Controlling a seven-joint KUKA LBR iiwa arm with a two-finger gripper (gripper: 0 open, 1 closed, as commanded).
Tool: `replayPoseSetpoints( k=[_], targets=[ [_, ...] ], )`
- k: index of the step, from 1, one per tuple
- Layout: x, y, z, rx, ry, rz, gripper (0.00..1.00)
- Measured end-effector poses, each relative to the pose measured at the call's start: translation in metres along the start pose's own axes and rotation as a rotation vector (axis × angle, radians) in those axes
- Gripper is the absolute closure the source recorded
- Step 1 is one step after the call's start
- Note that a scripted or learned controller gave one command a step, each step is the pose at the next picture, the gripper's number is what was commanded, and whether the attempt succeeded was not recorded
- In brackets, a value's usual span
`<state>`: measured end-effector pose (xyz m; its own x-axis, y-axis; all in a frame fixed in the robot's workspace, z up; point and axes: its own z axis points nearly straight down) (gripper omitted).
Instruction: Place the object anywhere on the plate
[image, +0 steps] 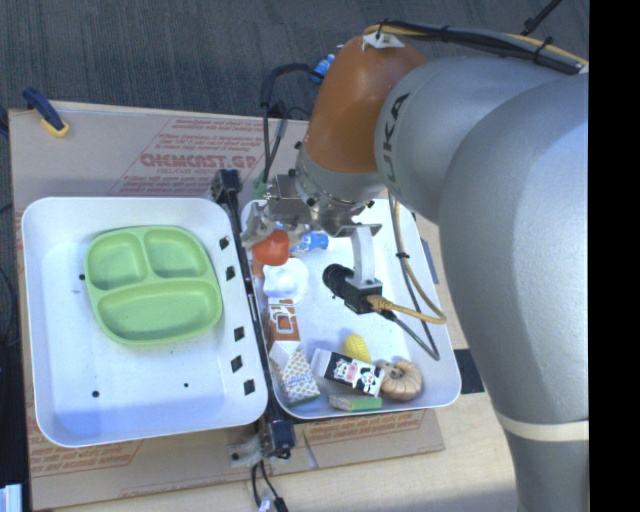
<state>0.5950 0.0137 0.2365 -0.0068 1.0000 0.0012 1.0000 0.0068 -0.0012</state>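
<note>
A green three-compartment plate (153, 283) lies in the left white bin (60, 390). My gripper (268, 226) hangs over the upper left corner of the right bin (440, 372), close to the divider. A red-orange round object (270, 247) sits directly below the gripper, at its fingers. The arm's orange band and grey body hide much of the right bin's far side.
Several small items lie in the right bin: a white object (285, 279), a blue piece (313, 242), an orange-print carton (284, 320), a black-and-white box (355, 374), a yellow item (357, 348), a brown pastry-like item (405, 379). A black cable fitting (352, 287) hangs there.
</note>
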Motion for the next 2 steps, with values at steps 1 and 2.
replayPoseSetpoints(
  k=[1, 2],
  targets=[
    [0.076, -0.031, 0.0457, 0.003, -0.002, -0.003, 1.0],
    [0.0752, -0.0308, 0.0454, 0.003, -0.003, -0.002, 0.0]
  ],
)
